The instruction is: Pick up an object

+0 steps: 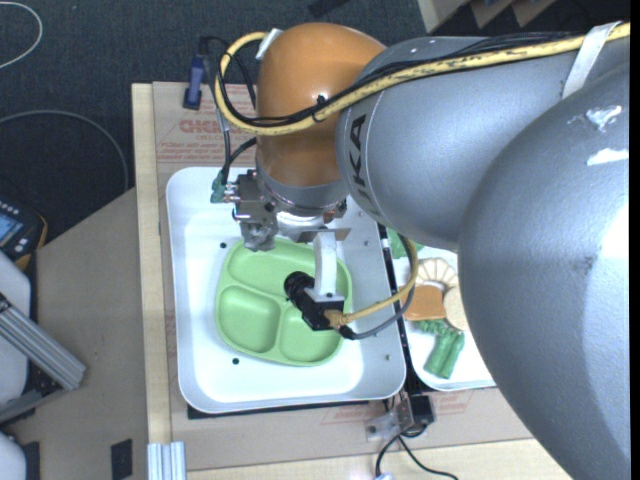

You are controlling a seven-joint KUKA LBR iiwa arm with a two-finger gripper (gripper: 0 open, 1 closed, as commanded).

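Note:
A light green divided plate [262, 303] lies in the left white bin [200, 268], with three compartments showing. My gripper [257, 236] hangs over the plate's far edge, low in the bin, under the orange wrist band. Nothing shows between the gripper and the plate. In the right bin [470, 376] lie a green cylinder-like toy [446, 351], a tan piece [426, 301] and a white scalloped piece [437, 268], mostly hidden by the arm.
The grey arm covers most of the right bin and the view's right half. A blue connector [194, 80] sits on the cardboard [160, 158] beyond the left bin. The bench edge runs along the left of the bins.

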